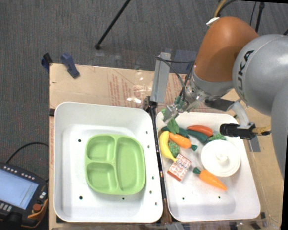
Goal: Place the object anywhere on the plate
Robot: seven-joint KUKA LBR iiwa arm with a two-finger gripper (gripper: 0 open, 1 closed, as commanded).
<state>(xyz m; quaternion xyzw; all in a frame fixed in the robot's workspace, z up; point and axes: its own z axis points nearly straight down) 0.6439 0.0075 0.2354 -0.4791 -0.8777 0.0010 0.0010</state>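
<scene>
While the green plate (115, 164) lies bare in the left bin (63, 130), with nothing in any of its three compartments, the task looks barely begun: every candidate object sits in the right bin (246, 204), on the far side of the divider from the plate. Nearest the plate is a yellow banana (165, 144); just beyond it lie an orange carrot (180, 140), a small red-and-white box (179, 167), a second carrot (212, 179), a white lidded bowl (221, 158), a dark green vegetable (198, 136) and a red-orange pepper (200, 129). The pincer (174, 111) hangs above the corner of the right bin nearest the plate's far side, over the leafy top of the carrot. Whether its tips are apart or together, or touching anything, I cannot tell from this angle. Picking, carrying across and releasing all seem left to do.
</scene>
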